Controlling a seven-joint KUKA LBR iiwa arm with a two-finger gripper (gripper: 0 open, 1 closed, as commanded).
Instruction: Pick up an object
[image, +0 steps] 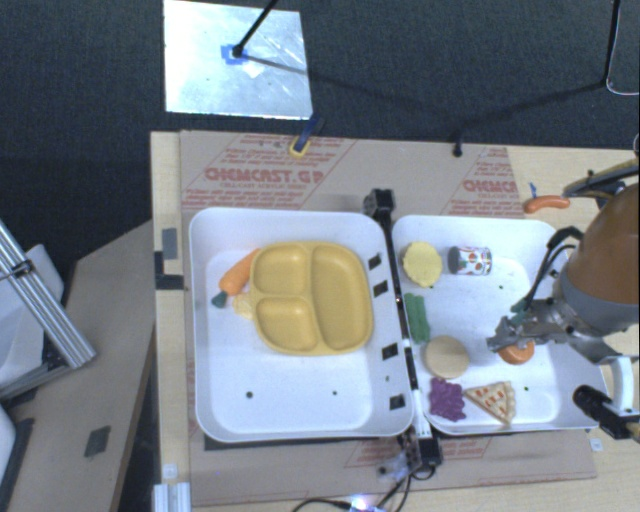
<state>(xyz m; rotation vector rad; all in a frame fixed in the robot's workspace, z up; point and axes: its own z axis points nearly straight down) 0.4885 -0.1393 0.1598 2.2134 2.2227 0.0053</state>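
In the right bin (500, 285), my gripper (510, 338) hangs low near the right side, reaching in from the right. Directly under its tip lies a small orange object (518, 353), partly covered by it. Whether the object is being held cannot be made out. The same bin holds a yellow round piece (422, 263), a small can (468, 261), a green pickle (416, 317), a tan round cookie (446, 356), purple grapes (447, 399) and a pizza slice (490, 401).
The left bin (300, 395) carries a yellow divided plate (308, 297) with a carrot (237, 271) at its left edge. The divider (395, 300) between the bins has black clips. An orange item (546, 204) lies on the cardboard beyond the right bin.
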